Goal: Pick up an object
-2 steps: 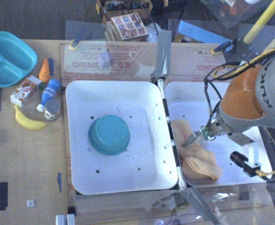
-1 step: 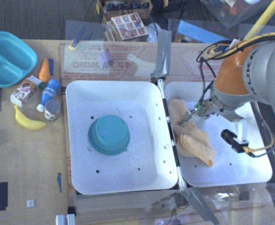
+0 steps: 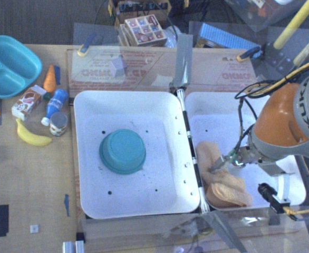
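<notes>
Tan and soft-looking, the bread-like object (image 3: 224, 179) lies in the right bin (image 3: 218, 107), near its front left corner, with its long axis running from front-right to back-left. Your tool (image 3: 224, 161) sits right over its middle, touching or almost touching; I cannot tell how its fingers stand. Farther left, the teal bowl (image 3: 123, 151) rests upside down in the left bin (image 3: 91, 109).

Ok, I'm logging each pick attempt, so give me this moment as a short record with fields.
left bin: one teal bowl, upside down, near the middle
right bin: tan bread-like items at the near left corner
gripper: low over the tan items, at their upper edge
grasp: cannot tell if anything is held
beside the bins, left: banana, small bottle, teal divided dish
</notes>
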`<act>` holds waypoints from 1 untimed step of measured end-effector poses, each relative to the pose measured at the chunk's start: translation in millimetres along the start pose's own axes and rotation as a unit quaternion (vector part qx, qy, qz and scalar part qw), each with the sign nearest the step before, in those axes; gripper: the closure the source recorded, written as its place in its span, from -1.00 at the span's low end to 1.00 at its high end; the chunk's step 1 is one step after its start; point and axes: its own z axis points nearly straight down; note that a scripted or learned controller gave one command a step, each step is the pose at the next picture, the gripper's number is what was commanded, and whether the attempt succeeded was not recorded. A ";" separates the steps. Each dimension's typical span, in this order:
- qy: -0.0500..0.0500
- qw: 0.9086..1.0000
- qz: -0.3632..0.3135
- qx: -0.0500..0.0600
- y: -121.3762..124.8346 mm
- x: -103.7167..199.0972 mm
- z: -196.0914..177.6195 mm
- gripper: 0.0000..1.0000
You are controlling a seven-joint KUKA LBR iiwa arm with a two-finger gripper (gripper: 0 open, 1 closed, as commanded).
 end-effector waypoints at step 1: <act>0.000 1.000 0.001 -0.003 1.7 -0.1 -10.6 1.00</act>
